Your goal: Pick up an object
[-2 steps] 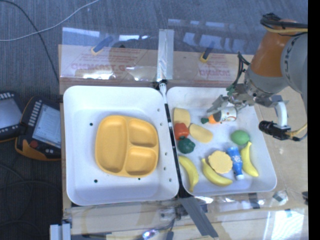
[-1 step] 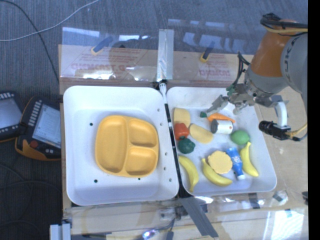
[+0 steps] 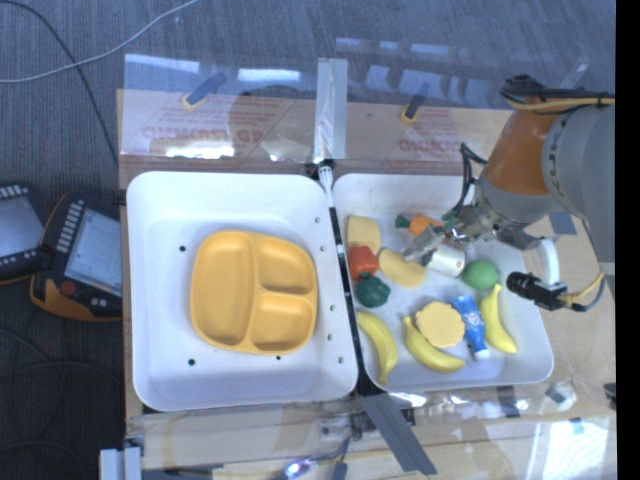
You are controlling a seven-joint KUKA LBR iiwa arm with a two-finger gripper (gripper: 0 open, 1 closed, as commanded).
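The right bin (image 3: 530, 363) holds several toy foods. Among them are a pale yellow piece (image 3: 363, 233), a red-orange piece (image 3: 362, 261), a dark green piece (image 3: 373, 290), a yellow wedge (image 3: 402, 268), an orange and green piece (image 3: 418, 224), a green ball (image 3: 481, 273), a blue tube (image 3: 470, 326), a round yellow disc (image 3: 440, 323) and three bananas (image 3: 378, 340) (image 3: 432, 355) (image 3: 498, 320). My gripper (image 3: 442, 241) hangs low over the bin's upper middle, just above a white cylinder (image 3: 447, 260) and beside the orange piece. I see nothing clearly held.
The left bin (image 3: 160, 368) bears a yellow divided plate (image 3: 253, 290). A ridge (image 3: 340, 278) separates the two bins. The grey arm with its orange band (image 3: 520, 158) covers the right bin's far right corner. A pendant (image 3: 75, 258) lies off the bench at left.
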